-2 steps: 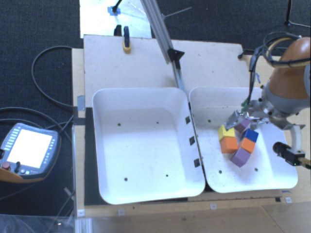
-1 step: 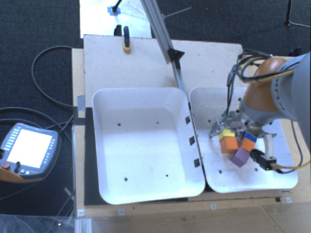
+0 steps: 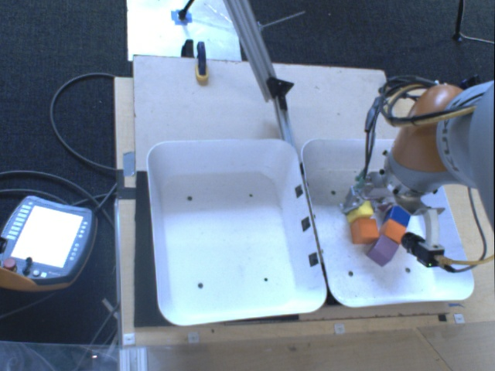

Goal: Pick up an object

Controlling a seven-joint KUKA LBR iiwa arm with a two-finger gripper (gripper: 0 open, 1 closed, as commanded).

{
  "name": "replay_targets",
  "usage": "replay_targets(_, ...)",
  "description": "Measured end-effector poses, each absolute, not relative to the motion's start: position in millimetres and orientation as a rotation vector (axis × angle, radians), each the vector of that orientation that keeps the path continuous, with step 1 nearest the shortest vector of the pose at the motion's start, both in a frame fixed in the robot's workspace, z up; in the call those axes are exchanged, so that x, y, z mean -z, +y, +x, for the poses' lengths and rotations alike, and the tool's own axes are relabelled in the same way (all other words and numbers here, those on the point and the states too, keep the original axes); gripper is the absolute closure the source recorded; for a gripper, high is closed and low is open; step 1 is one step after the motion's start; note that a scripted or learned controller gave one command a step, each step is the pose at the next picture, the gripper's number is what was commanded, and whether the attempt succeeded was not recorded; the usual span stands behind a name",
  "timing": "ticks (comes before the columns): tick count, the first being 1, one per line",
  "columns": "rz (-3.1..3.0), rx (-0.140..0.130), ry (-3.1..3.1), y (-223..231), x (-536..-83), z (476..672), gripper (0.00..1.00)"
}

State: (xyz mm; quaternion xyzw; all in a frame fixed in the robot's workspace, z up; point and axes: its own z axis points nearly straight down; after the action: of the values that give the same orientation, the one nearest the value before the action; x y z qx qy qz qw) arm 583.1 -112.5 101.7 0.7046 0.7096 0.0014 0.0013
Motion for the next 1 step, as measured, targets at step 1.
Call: replay_targets(1, 2.207, -0.009, 2.238, -0.5, -193.0, 507.4, 1.00)
